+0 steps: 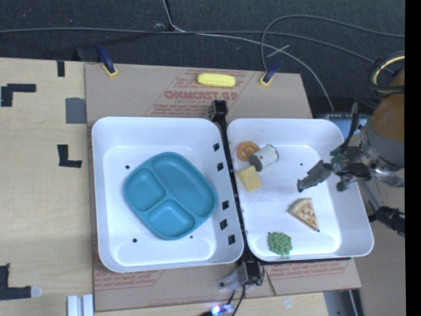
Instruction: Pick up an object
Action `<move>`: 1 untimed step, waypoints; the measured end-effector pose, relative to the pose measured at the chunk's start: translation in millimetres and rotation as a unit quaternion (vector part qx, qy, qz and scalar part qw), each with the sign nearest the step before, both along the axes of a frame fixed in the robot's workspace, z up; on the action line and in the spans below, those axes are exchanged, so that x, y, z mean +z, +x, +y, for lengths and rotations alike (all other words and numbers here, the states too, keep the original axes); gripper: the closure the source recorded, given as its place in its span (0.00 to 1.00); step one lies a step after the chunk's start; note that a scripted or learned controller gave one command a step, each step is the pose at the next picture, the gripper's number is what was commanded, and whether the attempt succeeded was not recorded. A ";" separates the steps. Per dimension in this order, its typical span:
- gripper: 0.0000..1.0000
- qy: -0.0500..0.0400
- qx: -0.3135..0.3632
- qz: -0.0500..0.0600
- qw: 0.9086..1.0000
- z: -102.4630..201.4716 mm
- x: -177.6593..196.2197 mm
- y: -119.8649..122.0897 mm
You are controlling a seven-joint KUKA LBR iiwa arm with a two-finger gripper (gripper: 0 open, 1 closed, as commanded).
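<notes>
The end effector (327,176) is hovering over the right bin (329,131), its two dark fingers spreading apart and gripping nothing. Taking that right bin as the landmark: a green broccoli piece (279,243) is lying by its near edge, a pizza slice (304,212) is sitting just beyond it, below the end effector. A yellow cheese cube (250,178) is resting near its left wall, touching a white cylinder (265,156) and an orange ring (247,151) farther back. Left of it, the second bin (108,133) is carrying a blue divided plate (170,195). Beyond it, a yellow corn cob (216,80) is lying on the worktop (39,176).
</notes>
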State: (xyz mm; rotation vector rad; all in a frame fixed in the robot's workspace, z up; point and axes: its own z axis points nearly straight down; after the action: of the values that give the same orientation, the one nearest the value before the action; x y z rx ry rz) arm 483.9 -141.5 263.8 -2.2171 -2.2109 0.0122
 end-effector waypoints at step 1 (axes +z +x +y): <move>0.00 -0.001 0.002 -0.006 1.000 0.5 5.9 2.0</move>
State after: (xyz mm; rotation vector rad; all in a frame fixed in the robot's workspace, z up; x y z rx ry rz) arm 485.9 -141.1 269.7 -2.2196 -2.2218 0.0017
